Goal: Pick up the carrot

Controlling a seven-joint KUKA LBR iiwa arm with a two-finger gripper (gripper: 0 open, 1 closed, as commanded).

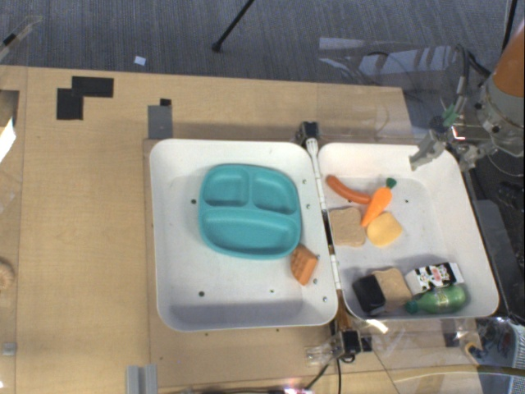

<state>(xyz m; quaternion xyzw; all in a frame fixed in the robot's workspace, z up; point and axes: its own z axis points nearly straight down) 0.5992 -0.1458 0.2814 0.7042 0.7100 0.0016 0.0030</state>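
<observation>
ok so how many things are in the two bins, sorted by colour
Teal: 1, the teal divided plastic plate
Orange: 3, the orange carrot with green top, the orange-red sausage, the small orange wedge
Tan: 2, the tan bread slice, the tan block
Yellow: 1, the round yellow piece
Black: 1, the black block
Green: 1, the green bottle-like item
Black-and-white: 1, the small carton
Total: 10

Matt wooden bench (pixel 82 245), smooth white plastic bins (pixel 176 302).

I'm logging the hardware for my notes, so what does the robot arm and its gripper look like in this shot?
At the camera view's upper right, the arm appears as a grey body with an orange band above the wrist. Below it sits a metallic grey gripper assembly with thin cables and a small green spot near its mount.
</observation>
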